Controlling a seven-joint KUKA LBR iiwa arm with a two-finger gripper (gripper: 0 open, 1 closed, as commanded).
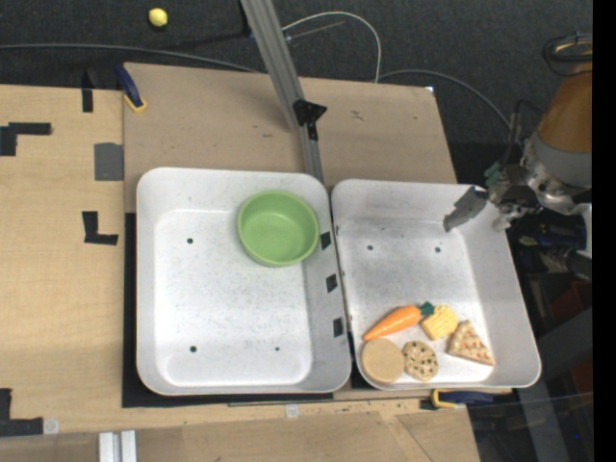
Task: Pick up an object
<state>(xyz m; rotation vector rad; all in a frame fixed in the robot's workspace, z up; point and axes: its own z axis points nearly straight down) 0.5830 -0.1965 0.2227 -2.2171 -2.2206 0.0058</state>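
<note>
In the right bin (pixel 404 219), several toy foods lie along the near edge: an orange carrot (pixel 392 321), a yellow corn piece (pixel 439 320), a pizza slice (pixel 471 344), a chocolate-chip cookie (pixel 420 359) and a tan round disc (pixel 381 361). A green bowl (pixel 278 227) sits in the left bin (pixel 192 287), near its far right corner. My gripper (pixel 464 210) hovers over the right bin's far right corner, well away from the foods. Nothing shows between its fingers.
A grey pole (pixel 279 65) slants down from the top to the seam between the bins. Cables run over the dark floor behind the bench. A small yellow ball (pixel 158 16) lies on the floor at the far left.
</note>
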